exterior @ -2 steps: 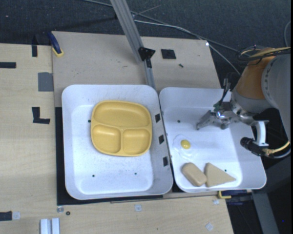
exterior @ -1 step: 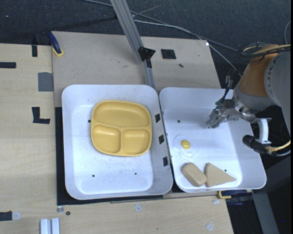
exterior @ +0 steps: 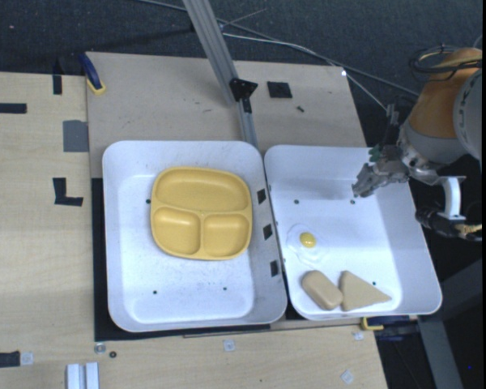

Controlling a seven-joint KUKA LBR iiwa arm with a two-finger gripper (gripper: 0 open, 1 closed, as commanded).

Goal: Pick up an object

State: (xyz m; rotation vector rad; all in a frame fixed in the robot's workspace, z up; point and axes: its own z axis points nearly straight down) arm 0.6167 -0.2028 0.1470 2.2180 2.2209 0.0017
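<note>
Your gripper (exterior: 364,186) hovers upper right of the right bin (exterior: 405,241), jaw state I cannot tell, and descending there could miss the bread pieces (exterior: 340,290).

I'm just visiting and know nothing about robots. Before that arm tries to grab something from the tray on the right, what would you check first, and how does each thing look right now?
1. Things to grab lie in the right bin: ok. A small yellow piece, a tan rounded piece and a tan wedge.
2. The pincer is above that bin: ok, near its far edge.
3. Pincer is free of any object: ok, nothing shows between its tips.
4. Pincer is open enough: cannot tell.
5. Tan pieces are apart: not ok, they touch.
6. Yellow piece has room around it: ok.
</note>
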